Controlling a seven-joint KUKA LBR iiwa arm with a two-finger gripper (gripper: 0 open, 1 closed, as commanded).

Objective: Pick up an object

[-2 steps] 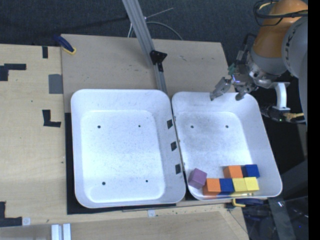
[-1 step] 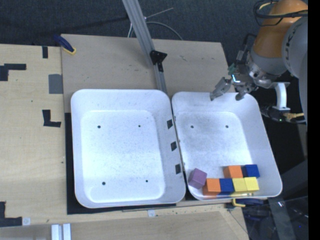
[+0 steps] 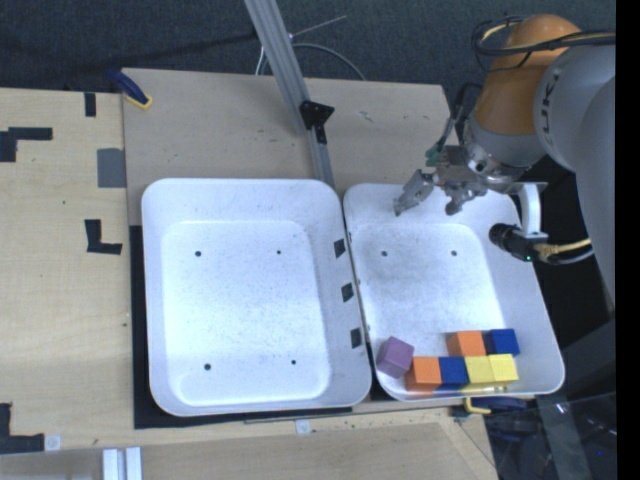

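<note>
Several small blocks lie packed along the near edge of the right bin [image 3: 520, 298]: a purple block [image 3: 396, 354], two orange blocks [image 3: 427, 370] [image 3: 465, 344], two blue blocks [image 3: 453, 370] [image 3: 502, 342] and two yellow blocks [image 3: 481, 370] [image 3: 503, 368]. My gripper [image 3: 432, 198] hangs over the far rim of the right bin, well away from the blocks. Its two fingers [image 3: 409, 197] are spread apart with nothing between them.
The left bin [image 3: 165, 268] stands beside the right one, sharing a middle rim. A slanted metal bar [image 3: 285, 58] with a black clamp [image 3: 316, 114] crosses the bench behind the bins. The grey arm with its orange band [image 3: 525, 68] fills the upper right.
</note>
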